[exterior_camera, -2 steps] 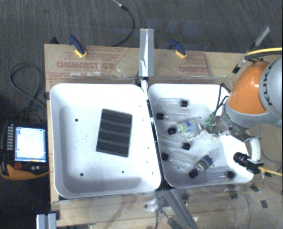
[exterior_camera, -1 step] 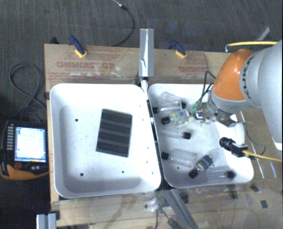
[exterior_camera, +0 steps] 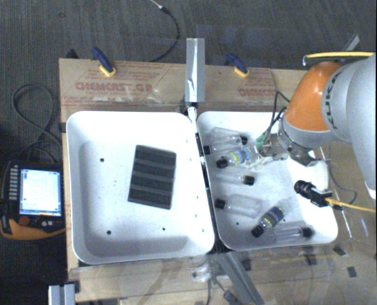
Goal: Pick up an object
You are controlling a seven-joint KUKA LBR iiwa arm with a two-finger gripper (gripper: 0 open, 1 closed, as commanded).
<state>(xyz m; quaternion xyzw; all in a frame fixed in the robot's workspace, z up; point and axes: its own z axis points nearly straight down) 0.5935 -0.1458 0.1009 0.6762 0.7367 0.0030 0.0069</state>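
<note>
From above, the grey and orange arm (exterior_camera: pixel 341 107) reaches in from the right, and its gripper (exterior_camera: pixel 264 152) is low over the far part of the right bin (exterior_camera: pixel 328 230), just beside a clear bottle with a black cap (exterior_camera: pixel 231 159); I cannot tell how its jaws stand. More small clear bottles lie in that bin, one near the middle (exterior_camera: pixel 239 204) and a dark one (exterior_camera: pixel 268 220) at the near side. The left bin (exterior_camera: pixel 87 234) holds a flat black ribbed block (exterior_camera: pixel 152 176), and a screen box (exterior_camera: pixel 33 199) sits far left on the floor.
</note>
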